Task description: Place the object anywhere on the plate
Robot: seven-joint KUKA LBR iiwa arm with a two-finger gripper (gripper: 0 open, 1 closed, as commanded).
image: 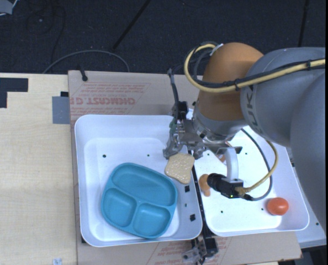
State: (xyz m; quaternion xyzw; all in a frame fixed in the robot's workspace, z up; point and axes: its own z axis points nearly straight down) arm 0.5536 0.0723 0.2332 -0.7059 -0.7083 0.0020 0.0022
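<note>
A blue plate [137, 199] with three compartments lies in the left bin [89, 148], towards its front. My gripper [182, 153] hangs over the divide between the two bins, just past the plate's right rim. A tan, speckled slice of toast [180, 169] hangs from it, its top edge pinched between the fingers. The slice tilts down over the left bin's right edge, close to the plate's upper right corner but apart from it.
The right bin [296, 220] holds an orange ball [277, 206] at the front right and a small orange-brown piece [205, 184] near its left wall. A black cable connector [226, 186] dangles from the arm over that bin. Cardboard lies under both bins.
</note>
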